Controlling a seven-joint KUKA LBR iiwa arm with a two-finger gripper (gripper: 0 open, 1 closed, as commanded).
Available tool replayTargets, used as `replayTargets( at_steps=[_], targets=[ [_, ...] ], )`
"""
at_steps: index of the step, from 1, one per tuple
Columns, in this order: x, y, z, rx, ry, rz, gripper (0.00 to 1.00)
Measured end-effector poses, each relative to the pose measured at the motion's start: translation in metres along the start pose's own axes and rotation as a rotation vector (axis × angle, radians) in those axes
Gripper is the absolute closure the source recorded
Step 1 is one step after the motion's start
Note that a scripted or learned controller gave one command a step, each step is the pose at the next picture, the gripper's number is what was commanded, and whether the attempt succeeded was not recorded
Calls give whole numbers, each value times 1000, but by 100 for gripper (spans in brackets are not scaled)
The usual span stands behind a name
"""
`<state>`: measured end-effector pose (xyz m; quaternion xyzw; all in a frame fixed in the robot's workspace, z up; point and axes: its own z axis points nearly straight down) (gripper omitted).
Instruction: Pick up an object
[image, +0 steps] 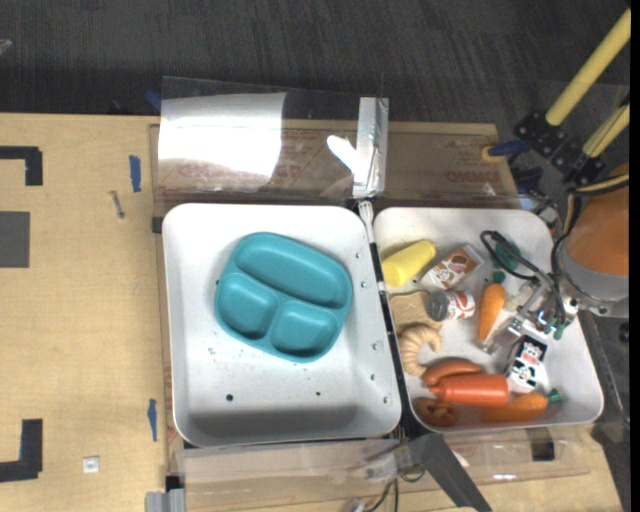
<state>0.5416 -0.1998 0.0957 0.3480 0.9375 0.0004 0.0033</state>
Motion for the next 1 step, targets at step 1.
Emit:
replayTargets(
  at_steps=[1],
  targets=[
    [18,-13,7,-1,-3,10,0]
  ],
)
